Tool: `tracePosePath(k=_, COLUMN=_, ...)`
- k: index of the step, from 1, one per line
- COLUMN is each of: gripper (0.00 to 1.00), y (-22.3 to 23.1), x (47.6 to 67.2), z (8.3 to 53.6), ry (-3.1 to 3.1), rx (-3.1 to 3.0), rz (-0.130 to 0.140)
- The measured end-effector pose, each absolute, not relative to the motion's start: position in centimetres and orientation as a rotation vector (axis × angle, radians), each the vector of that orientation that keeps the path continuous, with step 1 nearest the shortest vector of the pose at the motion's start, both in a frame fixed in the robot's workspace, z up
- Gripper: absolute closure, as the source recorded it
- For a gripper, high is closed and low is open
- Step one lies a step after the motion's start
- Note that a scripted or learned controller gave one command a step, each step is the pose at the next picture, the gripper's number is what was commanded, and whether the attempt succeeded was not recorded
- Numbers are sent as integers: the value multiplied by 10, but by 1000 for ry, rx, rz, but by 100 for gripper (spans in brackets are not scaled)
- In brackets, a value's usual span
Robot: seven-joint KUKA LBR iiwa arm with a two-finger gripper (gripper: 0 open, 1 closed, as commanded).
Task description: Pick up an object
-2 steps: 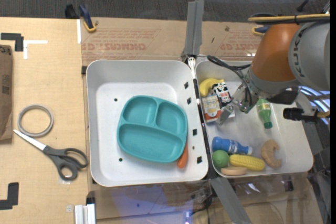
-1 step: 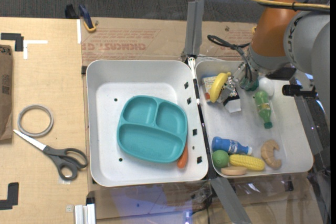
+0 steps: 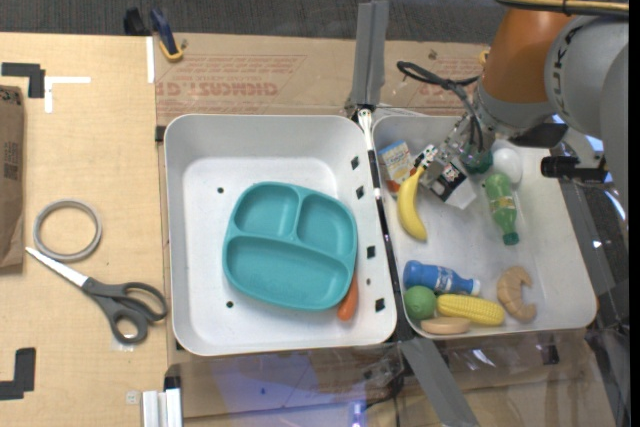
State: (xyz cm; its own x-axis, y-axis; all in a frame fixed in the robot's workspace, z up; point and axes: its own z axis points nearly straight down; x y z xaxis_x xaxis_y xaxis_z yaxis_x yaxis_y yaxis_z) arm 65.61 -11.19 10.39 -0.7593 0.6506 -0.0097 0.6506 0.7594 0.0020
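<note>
A dark carpeted floor is seen behind the bench, two white bins side by side upon it. In the right bin (image 3: 570, 245) the gripper (image 3: 452, 167) is poised low at upper centre, its state not to be told from here. The banana (image 3: 411, 207) is found just beside it, down and to the left, its long axis running top to bottom of the frame. A green bottle (image 3: 501, 205) lies close at the right.

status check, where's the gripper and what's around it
Gripper low in the right bin, back end. Banana just beside it, green bottle on the other side. Nothing seen between the fingers. Crowded spot.
</note>
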Motion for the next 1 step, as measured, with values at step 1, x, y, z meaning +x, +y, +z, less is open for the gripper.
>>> tracePosePath(k=1, gripper=100, y=-45, x=649, z=195, ry=2896, rx=1208, rz=-13)
